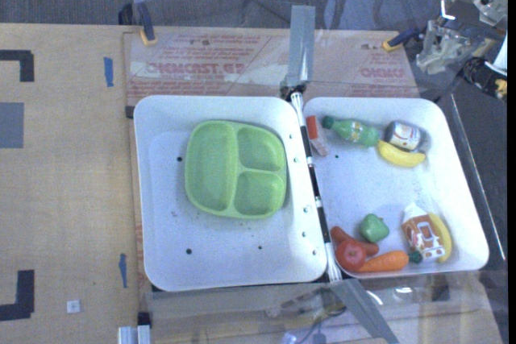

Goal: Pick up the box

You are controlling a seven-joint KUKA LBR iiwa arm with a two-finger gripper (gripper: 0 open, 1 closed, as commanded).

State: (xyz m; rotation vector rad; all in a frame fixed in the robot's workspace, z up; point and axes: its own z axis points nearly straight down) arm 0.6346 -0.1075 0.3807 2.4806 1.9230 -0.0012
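We judge this to be the approach step: nothing is lifted yet. The box (422, 237), a small orange-and-white carton, lies in the lower right corner of the right bin (347, 173), a banana (443, 230) touching its right side and a carrot (385, 261) just below and left of it. The gripper (442, 44) hangs at the upper right of the frame, outside the bin and well apart from the box; we cannot tell how it is set, and we see nothing in it. Next we would carry it down-frame over the box and align it to miss the banana.
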